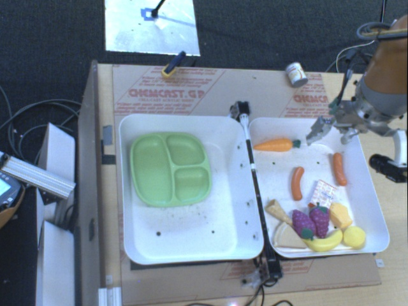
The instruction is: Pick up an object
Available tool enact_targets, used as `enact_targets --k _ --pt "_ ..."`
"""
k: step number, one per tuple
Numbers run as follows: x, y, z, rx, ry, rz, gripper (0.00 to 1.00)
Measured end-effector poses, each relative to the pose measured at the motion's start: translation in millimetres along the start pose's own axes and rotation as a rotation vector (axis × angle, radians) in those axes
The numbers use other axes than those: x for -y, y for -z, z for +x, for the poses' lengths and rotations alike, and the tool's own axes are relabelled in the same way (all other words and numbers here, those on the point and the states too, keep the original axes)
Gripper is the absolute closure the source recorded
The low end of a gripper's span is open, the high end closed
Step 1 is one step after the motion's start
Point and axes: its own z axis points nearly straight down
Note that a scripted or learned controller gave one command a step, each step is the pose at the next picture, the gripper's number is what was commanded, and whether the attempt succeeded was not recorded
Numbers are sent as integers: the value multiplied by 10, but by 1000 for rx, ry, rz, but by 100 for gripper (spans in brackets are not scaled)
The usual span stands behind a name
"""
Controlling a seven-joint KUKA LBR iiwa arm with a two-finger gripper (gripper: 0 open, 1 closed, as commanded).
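Jaws: the jaws (pixel 331 131) hang spread wide over the far edge of the right bin (pixel 370 196), one finger (pixel 317 130) pointing left, nothing between them.
Nearest thing: carrot (pixel 276 145), lying flat just left of the left finger, its green end toward the jaws, apart from them.
Below the jaws: two sausages, one (pixel 340 169) near the bin's right side, the other (pixel 297 183) nearer the middle; both well clear of the fingers.
Near corner of right bin: a crowded heap with grapes (pixel 312 220), banana (pixel 322 241), lemon (pixel 354 236), a cheese wedge (pixel 340 214), a small printed card (pixel 324 190) and a bread slice (pixel 287 236), touching one another.
Left bin: left bin (pixel 153 241) holds a green divided plate (pixel 170 168), well apart from the jaws.
Table: a small can (pixel 296 74) and a yellow-tipped tool (pixel 173 64) lie on the table (pixel 210 88) beyond the bins.
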Motion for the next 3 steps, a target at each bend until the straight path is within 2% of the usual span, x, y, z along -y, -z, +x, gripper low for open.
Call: enact_targets --k 1,2,3 --pt "132 -1485 70 0 -1 0 0" --pt "124 -1379 69 0 0 -2 100" --pt "147 -475 787 -1 1 -2 100"
